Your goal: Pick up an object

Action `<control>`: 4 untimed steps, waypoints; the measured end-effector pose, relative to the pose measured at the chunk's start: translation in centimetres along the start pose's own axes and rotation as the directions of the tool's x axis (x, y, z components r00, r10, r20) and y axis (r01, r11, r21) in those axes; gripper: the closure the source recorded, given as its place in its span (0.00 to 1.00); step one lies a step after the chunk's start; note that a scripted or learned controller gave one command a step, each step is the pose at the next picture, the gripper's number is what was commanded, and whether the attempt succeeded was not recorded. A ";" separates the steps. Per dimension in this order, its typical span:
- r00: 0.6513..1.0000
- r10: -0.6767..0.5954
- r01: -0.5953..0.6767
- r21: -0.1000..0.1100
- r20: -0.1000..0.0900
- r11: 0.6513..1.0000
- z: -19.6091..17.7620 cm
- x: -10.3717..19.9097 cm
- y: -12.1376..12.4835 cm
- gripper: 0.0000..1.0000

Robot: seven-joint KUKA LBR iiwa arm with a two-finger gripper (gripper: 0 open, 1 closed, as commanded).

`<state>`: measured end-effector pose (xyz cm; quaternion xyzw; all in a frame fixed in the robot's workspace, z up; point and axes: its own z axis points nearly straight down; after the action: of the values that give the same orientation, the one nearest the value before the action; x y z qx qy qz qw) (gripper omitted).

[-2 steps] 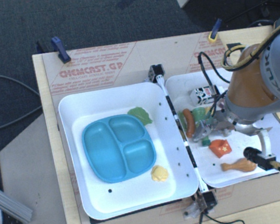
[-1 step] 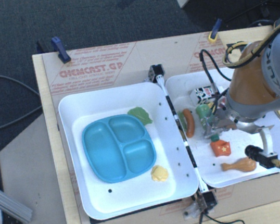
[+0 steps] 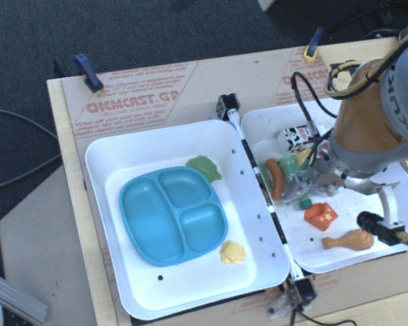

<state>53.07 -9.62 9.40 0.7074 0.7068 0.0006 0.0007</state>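
The right bin (image 3: 304, 251) holds several toy foods. An orange-red sausage (image 3: 274, 176) lies by its left wall, with a green piece (image 3: 289, 164) beside it. A red strawberry-like piece (image 3: 320, 215) and a brown drumstick (image 3: 349, 240) lie nearer the front, and a black-and-white item (image 3: 297, 136) sits at the back. My gripper (image 3: 305, 181) reaches in from the right and hangs low over the green piece and the sausage, partly hiding what is beneath it. The grey and orange arm (image 3: 371, 124) covers the bin's right half.
The left bin (image 3: 108, 212) carries a blue divided plate (image 3: 174, 214), a green leafy toy (image 3: 203, 168) at the plate's back right and a yellow piece (image 3: 233, 252) at its front right. A black divider rail (image 3: 257, 181) runs between the bins. Cables loop behind the arm.
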 end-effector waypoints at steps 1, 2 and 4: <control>1.000 -0.001 0.001 0.001 0.000 1.000 1.0 -0.6 1.3 0.00; 1.000 0.000 0.000 -0.001 0.000 1.000 0.0 -0.6 1.3 1.00; 1.000 0.008 -0.007 0.091 -0.012 0.996 1.5 -0.5 5.6 0.00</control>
<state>58.65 -10.16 7.86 0.7093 0.7035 -0.0270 -0.0358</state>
